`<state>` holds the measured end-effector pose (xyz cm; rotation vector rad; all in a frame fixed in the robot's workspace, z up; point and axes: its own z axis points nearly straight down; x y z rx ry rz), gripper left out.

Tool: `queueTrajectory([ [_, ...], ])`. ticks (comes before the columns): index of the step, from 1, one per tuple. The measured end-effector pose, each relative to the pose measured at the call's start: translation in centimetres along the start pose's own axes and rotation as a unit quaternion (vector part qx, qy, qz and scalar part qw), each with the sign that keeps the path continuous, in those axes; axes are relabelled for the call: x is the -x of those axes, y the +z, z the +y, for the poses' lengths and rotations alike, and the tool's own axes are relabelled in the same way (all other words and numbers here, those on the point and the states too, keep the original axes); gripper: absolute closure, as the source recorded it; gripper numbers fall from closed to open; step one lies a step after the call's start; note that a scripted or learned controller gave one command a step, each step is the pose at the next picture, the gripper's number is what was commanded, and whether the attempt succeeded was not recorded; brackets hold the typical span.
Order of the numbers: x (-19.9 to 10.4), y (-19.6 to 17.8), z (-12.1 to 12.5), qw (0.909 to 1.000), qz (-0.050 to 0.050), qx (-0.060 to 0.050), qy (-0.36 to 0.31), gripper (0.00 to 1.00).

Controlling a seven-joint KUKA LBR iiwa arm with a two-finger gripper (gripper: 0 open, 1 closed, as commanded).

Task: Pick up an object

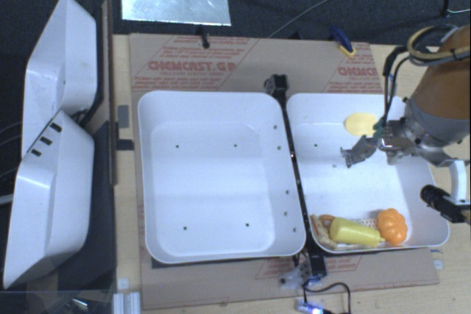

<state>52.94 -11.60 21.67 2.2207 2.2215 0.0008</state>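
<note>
You had three likely picks in the right bin [324, 110], all small and, by my guess, light plastic toys. The yellow disc [360, 123] sat near the bin's 1 o'clock corner, flat on the floor. It looked thin and smooth, so probably slippery and hard to get under. Take it by opposite edges if at all.

The yellow cylinder [355, 232] lay on its side along the 6 o'clock wall, long axis running 9 to 3. It looked stiff and glossy, and it probably rolls. Grip across the short width at the middle. The orange pumpkin [392, 226] was touching or just beside its 3 o'clock end. It was round and ribbed, likely stiff, and the ribs should give some bite. Close on it at the widest part. Something pale and netted [346, 221] lay under or behind the cylinder, too blurred to name.

None looked fragile. The crowding against the wall was the real risk, since the fingers have little room on the wall side.

The pincer [358, 151] hung over the middle of the right bin, pointing toward 9 o'clock, just below the disc and well apart from the cylinder and pumpkin. It was grasping nothing that you could see. Whether it was released or clenched I cannot tell, too dark and blurred.

The left bin [158, 110] sat just beside it on the bench [221, 62].
</note>
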Motion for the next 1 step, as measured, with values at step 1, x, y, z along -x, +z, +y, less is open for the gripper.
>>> queueTrajectory([
  [1, 4.9, -1.05, 3.46, 1.0, -0.001, 0.001, 0.001, 0.0],
])
